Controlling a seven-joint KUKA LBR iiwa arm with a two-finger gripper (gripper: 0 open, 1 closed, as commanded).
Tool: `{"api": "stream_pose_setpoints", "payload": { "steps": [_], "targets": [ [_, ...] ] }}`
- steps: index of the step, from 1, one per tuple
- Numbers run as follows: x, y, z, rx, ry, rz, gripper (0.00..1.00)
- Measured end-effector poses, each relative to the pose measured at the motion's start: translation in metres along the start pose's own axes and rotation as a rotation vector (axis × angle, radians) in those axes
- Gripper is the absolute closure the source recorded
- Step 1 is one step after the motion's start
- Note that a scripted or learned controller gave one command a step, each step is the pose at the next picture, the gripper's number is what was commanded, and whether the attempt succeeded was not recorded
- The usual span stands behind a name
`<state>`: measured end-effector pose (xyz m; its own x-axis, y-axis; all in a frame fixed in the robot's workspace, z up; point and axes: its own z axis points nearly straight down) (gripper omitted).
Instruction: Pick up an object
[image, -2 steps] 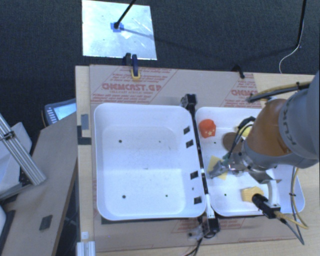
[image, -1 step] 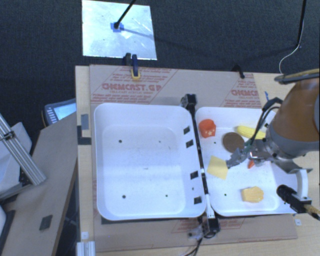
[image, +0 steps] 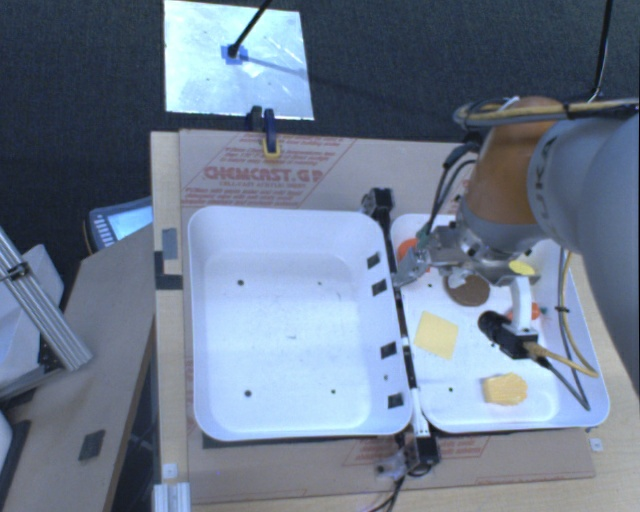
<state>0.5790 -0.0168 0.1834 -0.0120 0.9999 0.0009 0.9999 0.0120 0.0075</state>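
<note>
A single camera looks down from above the table (image: 300, 470) at a slant, set back far enough to take in both white bins whole. Taking the left bin (image: 290, 330) as landmark: the right bin (image: 560, 400) lies just beside it, the arm (image: 560, 180) reaches in over that one, and cardboard (image: 300, 165) shows beyond its far rim.

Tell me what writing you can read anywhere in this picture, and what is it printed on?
"CHEMCAST G P": red letters on the brown board under the white bins; the last letters are uncertain.
Smaller red print around that word on the board: too blurred to read.
Red print on the board's front edge below the bins: too blurred to read.
</note>
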Motion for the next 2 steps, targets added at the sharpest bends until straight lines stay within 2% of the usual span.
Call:
{"api": "stream_pose_setpoints", "payload": {
  "steps": [1,2],
  "targets": [
    [-0.013,-0.055,-0.026,0.007,-0.001,0.012,0.0],
    [-0.003,-0.031,0.0,0.006,-0.001,0.007,0.0]
  ]
}}
